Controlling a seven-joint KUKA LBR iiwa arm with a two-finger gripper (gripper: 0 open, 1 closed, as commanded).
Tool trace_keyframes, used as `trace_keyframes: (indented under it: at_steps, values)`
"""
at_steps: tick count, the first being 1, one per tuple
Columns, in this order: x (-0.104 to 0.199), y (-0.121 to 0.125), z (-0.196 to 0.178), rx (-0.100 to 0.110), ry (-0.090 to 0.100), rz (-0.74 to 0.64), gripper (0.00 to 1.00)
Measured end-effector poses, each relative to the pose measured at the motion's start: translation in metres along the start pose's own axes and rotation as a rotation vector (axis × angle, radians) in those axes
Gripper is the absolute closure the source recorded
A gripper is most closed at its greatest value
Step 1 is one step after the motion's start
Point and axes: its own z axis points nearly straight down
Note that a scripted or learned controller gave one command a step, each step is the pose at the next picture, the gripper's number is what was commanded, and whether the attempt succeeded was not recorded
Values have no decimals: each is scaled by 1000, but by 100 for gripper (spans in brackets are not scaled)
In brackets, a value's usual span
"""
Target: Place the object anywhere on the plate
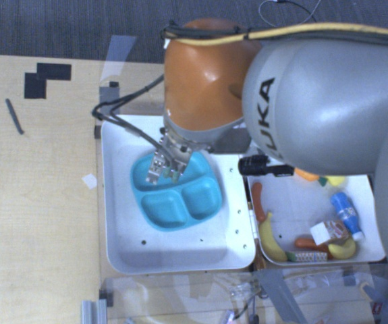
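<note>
You're looking at a blue plate [177, 196] with three compartments, one large at the upper left and two smaller ones along the lower right. It lies flat in the left white bin [123, 245], near the middle and turned at a slant to the bin's walls. The two smaller compartments look bare; the gripper [165, 173] hangs over the large one, hiding part of it.

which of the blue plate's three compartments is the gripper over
The large far compartment of the blue plate: the gripper hangs over it, while the two smaller near compartments sit clear of it.
</note>
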Motion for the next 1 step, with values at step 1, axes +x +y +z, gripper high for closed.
trace_keyframes:
  at_steps: [1]
  values:
    - [-42, 20, 16, 0, -1, -34, 100]
